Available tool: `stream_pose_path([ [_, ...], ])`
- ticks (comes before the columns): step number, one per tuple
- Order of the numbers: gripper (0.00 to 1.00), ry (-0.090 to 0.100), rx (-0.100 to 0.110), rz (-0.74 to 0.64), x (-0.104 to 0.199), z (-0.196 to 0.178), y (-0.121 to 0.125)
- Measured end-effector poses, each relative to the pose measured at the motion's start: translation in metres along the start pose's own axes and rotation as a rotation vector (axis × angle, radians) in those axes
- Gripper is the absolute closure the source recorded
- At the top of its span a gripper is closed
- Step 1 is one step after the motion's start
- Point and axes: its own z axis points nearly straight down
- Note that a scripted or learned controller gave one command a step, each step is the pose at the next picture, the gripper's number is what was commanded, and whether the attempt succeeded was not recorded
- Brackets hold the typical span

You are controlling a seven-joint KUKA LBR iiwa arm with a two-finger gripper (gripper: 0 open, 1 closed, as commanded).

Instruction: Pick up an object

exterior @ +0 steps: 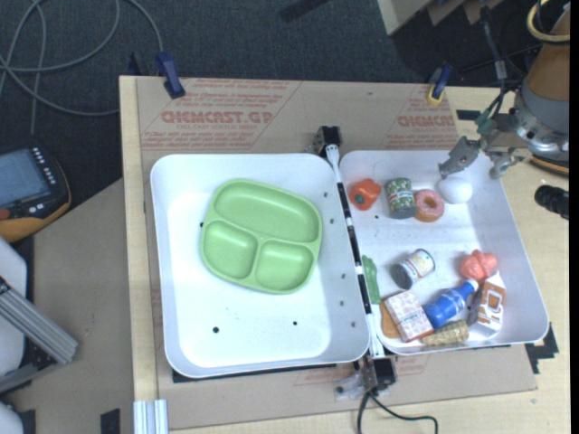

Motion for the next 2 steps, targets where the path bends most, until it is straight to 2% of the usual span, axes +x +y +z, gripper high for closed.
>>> stream_pose_path([
  [1, 0.00, 0.001, 0.002, 0.000, 0.049, 0.066, -0.056],
  [2, 0.00, 0.003, -0.008, -0.002, -0.028, 0.109, 0.023],
])
